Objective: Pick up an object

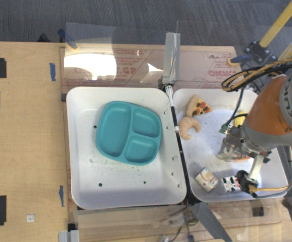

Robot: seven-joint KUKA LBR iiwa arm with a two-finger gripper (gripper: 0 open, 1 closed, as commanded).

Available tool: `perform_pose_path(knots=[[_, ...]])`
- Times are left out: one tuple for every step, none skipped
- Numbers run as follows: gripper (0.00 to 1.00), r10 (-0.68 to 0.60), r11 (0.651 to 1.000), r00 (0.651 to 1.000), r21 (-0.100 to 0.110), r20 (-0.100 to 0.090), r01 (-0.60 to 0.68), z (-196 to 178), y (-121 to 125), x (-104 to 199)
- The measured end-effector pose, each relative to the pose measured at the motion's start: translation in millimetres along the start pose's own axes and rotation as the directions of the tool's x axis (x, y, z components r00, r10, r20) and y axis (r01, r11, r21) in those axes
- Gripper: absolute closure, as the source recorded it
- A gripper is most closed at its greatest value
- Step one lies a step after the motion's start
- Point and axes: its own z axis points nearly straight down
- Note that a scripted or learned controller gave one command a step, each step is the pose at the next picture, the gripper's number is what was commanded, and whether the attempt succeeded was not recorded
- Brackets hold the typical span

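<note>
My gripper [230, 153] hangs low over the right bin [211, 145], below the arm's orange band. An orange-red item [242, 158] lies right beside it, partly covered. A croissant [188, 126] and a pizza slice toy [198, 106] lie at the bin's far left. A small white carton [206, 179] and a black-and-white spotted block [230, 184] lie near the front edge. A yellow piece [239, 120] peeks out behind the arm.
The left bin [80, 150] holds a teal divided plate [128, 133]. A clear panel and a grey post [170, 59] stand behind the bins. Cables loop [246, 79] over the arm at the right.
</note>
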Motion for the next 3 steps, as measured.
perform_pose_path(knots=[[1.0,0.334,0.943,0.943,-0.004,0.001,-0.334,0,-7,10],[1.0,0.657,0.754,0.754,0.0,0.001,-0.657,0,-40,14],[1.0,0.782,0.624,0.624,0.002,-0.001,-0.782,0,-39,12]])
